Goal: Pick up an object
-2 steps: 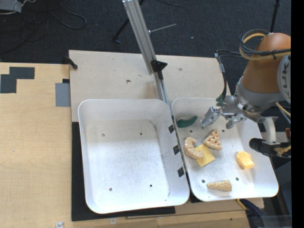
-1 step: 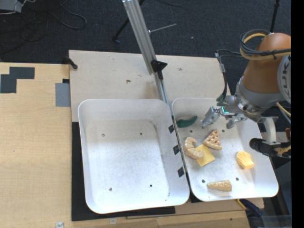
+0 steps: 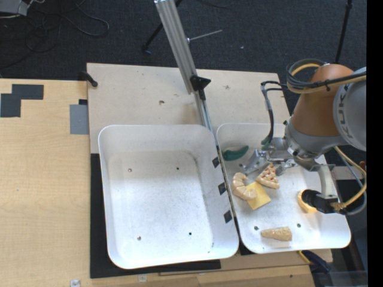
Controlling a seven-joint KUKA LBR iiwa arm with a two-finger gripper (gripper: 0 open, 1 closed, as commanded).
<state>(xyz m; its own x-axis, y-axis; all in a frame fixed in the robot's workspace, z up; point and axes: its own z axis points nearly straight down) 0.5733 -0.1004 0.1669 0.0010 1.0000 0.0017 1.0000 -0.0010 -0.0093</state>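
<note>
My gripper [image 3: 261, 160] hangs low inside the right bin [image 3: 335, 235], near its far left part. Just below it lies a pizza slice toy [image 3: 269, 177]. A dark green piece [image 3: 235, 152] rests to the gripper's left by the bin wall. Nearer the front are a pale croissant-like toy [image 3: 240, 186] and a yellow wedge [image 3: 259, 197], touching each other. A bread roll [image 3: 276, 234] lies close to the bin's front edge. A yellow curved piece [image 3: 304, 201] sits at the right, partly behind the arm's cables.
The left bin [image 3: 106, 160] stands beside the right one, with black clips [image 3: 222, 188] along the shared edge. A slanted metal rail [image 3: 179, 46] rises from behind the bins. The bulky grey and orange arm [image 3: 326, 109] overhangs the right bin's far right.
</note>
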